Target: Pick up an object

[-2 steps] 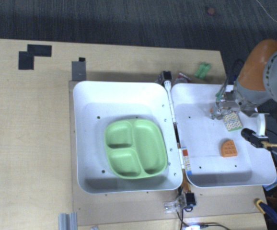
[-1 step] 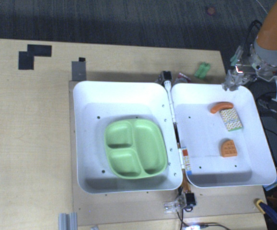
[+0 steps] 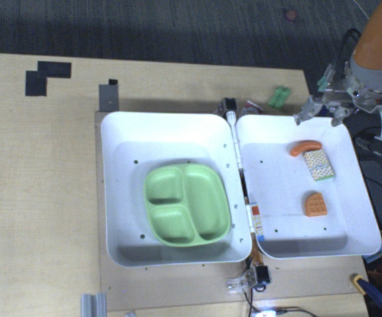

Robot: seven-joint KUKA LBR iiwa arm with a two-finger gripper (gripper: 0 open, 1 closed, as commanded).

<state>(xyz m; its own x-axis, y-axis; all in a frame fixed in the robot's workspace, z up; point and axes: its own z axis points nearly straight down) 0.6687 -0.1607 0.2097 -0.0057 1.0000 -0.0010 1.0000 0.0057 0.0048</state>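
Observation:
The right bin (image 3: 280,240) holds three small items. An orange sausage-shaped piece (image 3: 305,148) lies near the far side, a patterned white packet (image 3: 318,164) sits just below it, and an orange waffle-like piece (image 3: 315,205) rests nearer the front. My gripper (image 3: 321,111) hovers over the bin's far right corner, above and slightly right of the sausage piece. Its two fingers are spread apart with nothing between them.
The left bin (image 3: 121,150) holds a green divided tray (image 3: 186,203). A small green object (image 3: 279,97) lies on the bench behind the right bin. Cables and clips sit along the seam between the bins (image 3: 238,170) and at the front edge.

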